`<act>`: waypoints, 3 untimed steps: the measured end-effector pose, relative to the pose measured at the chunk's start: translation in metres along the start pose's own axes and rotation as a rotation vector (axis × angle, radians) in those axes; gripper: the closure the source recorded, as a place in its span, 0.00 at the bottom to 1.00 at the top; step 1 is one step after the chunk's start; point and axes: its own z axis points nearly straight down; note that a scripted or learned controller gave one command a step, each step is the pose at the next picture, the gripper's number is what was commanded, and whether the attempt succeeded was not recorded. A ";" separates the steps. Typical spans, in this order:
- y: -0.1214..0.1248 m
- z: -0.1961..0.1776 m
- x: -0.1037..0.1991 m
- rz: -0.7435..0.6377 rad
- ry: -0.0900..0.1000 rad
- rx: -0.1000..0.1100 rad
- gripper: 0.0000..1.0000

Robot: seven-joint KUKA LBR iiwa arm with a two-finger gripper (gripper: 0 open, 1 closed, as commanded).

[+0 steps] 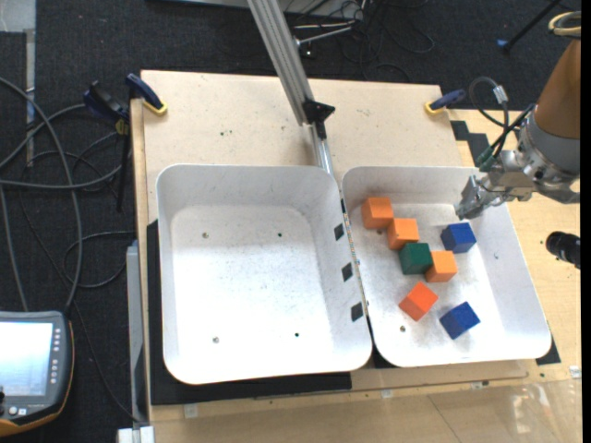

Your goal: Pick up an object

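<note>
Blocks fill the right bin (517,275), seven in all: four orange, two blue, one green. Orange ones lie at (377,212), (403,233), (441,266) and (418,300). The green block (416,257) touches two orange neighbours. One blue block (458,237) sits just below the gripper (469,201); the other blue block (459,319) lies nearer the front. The left bin (175,247) stands beside it. The arm (554,137) reaches in from the right, wrist angled down over the bin's far corner. Whether the gripper is open or closed cannot be told.
</note>
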 end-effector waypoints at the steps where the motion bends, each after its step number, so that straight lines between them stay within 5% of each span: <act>1: 0.010 0.017 0.051 0.000 0.001 0.004 1.00; 3: 0.041 0.029 0.166 -0.001 0.001 0.001 1.00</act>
